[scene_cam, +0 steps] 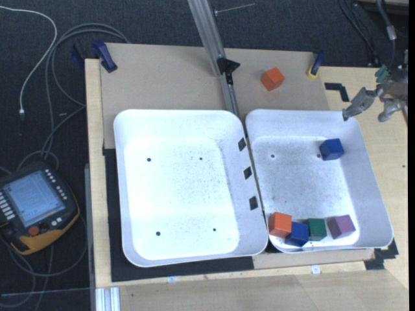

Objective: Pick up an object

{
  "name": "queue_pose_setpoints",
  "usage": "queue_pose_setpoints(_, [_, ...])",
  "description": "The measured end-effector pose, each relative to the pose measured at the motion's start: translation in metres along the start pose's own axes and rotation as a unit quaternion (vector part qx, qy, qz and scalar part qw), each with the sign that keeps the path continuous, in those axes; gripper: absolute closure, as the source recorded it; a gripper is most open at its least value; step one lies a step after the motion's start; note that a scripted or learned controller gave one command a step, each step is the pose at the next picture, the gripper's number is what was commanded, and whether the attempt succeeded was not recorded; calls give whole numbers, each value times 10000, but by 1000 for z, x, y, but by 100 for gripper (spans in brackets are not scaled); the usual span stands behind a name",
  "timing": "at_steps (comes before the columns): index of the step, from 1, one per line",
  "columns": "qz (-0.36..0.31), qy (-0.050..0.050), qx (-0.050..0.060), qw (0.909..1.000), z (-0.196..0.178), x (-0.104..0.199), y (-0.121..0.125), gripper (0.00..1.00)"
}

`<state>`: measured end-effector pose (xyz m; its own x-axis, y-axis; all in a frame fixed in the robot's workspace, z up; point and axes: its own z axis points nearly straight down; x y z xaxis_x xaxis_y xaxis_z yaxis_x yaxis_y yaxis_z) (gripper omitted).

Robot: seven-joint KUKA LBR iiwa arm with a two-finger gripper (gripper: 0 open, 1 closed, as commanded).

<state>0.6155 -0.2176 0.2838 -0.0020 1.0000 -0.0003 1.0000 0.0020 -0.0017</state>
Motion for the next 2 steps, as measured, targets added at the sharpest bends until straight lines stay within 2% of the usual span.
queue_pose_setpoints(1, [-4, 7, 14, 10000, 127, 1, 63, 0])
queue_pose_setpoints(2, [12, 12, 34, 10000, 188, 0, 39, 0])
